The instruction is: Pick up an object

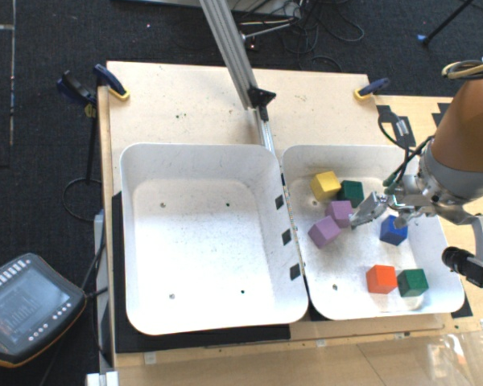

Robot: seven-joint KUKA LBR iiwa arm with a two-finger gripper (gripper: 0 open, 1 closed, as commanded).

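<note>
The right bin holds several small blocks. A yellow block and a dark green block lie at its back. Two purple blocks sit just in front of them. A blue block lies in the middle, and an orange block and a green block rest near the front edge. My gripper hangs low over the right bin, between the upper purple block and the blue block. Nothing is visibly lifted.
The left bin stands beside the right one. A slanted metal bar runs from the back down to the bins' shared wall. A teach pendant lies off the bench at the lower left.
</note>
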